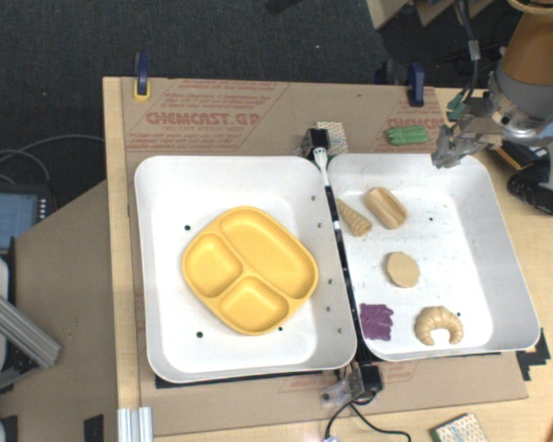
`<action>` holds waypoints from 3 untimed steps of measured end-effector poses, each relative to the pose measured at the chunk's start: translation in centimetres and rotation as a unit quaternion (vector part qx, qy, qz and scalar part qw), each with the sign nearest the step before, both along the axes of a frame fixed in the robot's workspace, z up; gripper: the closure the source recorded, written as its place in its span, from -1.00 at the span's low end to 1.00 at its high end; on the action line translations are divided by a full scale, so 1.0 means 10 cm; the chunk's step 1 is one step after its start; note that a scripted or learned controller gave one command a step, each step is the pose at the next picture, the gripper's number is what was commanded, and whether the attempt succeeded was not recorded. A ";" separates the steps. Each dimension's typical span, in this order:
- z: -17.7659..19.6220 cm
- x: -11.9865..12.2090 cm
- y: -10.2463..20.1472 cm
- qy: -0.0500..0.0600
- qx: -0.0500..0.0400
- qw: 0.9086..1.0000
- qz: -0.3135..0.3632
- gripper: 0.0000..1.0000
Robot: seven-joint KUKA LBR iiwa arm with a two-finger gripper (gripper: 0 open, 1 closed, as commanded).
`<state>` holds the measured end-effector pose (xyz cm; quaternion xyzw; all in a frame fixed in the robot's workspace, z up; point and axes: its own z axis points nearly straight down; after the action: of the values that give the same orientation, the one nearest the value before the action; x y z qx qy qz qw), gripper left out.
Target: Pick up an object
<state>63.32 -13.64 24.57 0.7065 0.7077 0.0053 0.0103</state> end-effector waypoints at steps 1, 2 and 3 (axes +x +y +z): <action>-0.11 -0.05 0.02 0.011 0.003 1.000 0.000 -1.00; 0.25 -0.60 0.03 0.011 0.004 1.000 -0.002 -1.00; -1.68 -0.47 -0.01 0.013 0.004 1.000 -0.001 -1.00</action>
<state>58.61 -13.72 7.75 0.7072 0.7070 -0.0012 -0.0013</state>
